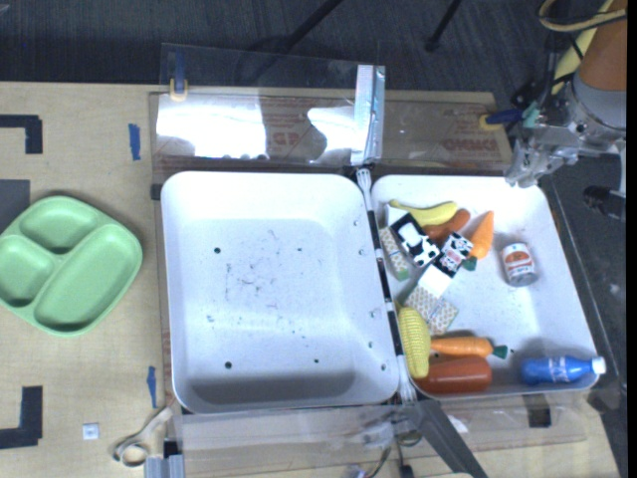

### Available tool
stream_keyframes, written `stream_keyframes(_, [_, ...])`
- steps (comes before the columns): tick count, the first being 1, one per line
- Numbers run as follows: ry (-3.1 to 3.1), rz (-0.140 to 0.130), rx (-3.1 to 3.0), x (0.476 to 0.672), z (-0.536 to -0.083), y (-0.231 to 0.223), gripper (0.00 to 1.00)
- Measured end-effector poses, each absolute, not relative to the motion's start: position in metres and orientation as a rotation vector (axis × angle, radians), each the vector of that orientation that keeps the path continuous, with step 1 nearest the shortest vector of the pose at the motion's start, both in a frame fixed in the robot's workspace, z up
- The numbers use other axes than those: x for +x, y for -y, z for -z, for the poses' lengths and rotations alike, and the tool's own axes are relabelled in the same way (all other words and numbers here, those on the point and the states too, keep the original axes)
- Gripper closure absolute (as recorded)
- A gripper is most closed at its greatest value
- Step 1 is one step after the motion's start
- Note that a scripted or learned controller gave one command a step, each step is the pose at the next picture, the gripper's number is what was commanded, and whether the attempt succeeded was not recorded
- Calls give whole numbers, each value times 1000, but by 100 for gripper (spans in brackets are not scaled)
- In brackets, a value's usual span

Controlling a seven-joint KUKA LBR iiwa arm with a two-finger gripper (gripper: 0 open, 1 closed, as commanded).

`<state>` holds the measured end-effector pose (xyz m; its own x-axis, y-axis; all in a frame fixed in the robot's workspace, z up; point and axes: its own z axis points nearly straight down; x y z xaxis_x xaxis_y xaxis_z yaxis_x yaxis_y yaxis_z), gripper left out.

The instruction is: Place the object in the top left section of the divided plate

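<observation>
A green divided plate (66, 264) lies on the bench at the far left, outside the bins. The right bin (557, 297) holds the toy objects: a banana (430, 212), a carrot (482, 233), a small can (518, 263), a corn cob (414, 339), a second carrot (464, 347), a red sausage (458, 373) and a blue bottle (559, 369). My gripper (525, 170) hangs at the bin's far right corner, above its rim, away from the objects. Nothing shows between its fingers.
The left bin (269, 287) sits between the plate and the right bin. A clear plastic panel (269, 118) stands behind it. Black-and-white boxes (428, 247) and a patterned card (434, 310) crowd the right bin's left side. Cables hang at the top right.
</observation>
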<state>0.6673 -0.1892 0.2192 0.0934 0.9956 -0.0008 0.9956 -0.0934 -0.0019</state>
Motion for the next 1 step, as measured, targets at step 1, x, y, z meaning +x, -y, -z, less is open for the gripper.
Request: stream_keyframes(1, [1764,-4,-2598,667,-348,206,100])
